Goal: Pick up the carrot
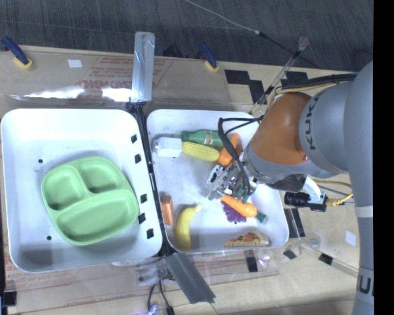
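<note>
While a green divided plate (pixel 88 199) is held by the left bin (pixel 13 176), the right bin (pixel 184 118) is filled with a carrot (pixel 240 206), corn (pixel 200 151), a banana (pixel 184 225) and a green bottle (pixel 201 137). The gripper (pixel 224 180) is seen just left of the carrot, apart from it; how far its claw is spread cannot be told

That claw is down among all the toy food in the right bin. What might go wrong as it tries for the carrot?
The claw sits beside the carrot, not clearly around it, so it may close on nothing. The purple toy touches the carrot and could get dragged along. The corn and another orange piece lie close by, so the arm might nudge them or grab the wrong one.
</note>
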Action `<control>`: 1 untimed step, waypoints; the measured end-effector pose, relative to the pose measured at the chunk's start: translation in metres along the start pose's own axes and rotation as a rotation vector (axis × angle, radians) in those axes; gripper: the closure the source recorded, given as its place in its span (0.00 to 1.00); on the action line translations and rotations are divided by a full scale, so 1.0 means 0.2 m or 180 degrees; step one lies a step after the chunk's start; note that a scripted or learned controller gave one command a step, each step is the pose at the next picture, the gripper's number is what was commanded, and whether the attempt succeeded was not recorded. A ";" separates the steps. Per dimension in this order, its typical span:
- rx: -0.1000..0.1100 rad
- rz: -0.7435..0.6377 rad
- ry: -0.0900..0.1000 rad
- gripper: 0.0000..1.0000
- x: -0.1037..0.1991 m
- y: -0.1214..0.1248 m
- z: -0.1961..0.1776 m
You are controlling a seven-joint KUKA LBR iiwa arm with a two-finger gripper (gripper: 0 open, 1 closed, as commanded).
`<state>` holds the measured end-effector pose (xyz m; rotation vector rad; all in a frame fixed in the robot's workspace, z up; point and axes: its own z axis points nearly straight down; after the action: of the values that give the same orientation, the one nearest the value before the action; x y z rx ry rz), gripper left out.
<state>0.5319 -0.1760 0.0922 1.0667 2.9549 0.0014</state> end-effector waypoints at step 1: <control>0.0004 -0.1342 0.0009 1.00 0.21 -0.19 0.00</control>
<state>0.4766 -0.1784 0.0913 0.4251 3.1156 0.0009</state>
